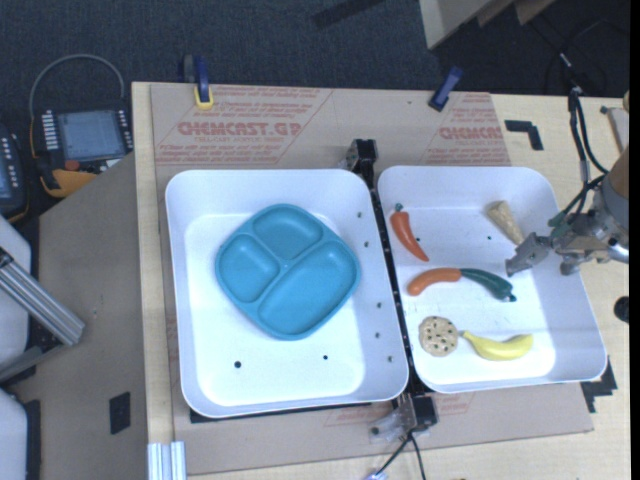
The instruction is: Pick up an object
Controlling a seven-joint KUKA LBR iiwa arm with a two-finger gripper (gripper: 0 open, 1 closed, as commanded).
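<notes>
Right white bin holds small toy foods: orange carrot w/ green top, orange-and-green pepper, round cookie, yellow banana, tan cone-shaped piece. Gripper at bin's right side, just right of pepper, holding nothing; finger spread unclear. Left white bin: blue divided plate.

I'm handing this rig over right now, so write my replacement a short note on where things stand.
Pincer: over the right bin, near its right wall, nothing seen between its fingers.
Right bin: carrot, orange-and-green pepper, cookie, banana, beige cone.
Left bin: blue divided plate.
Done: nothing lifted.
Left: grasp an object and raise it; the pepper and cone lie nearest.
</notes>
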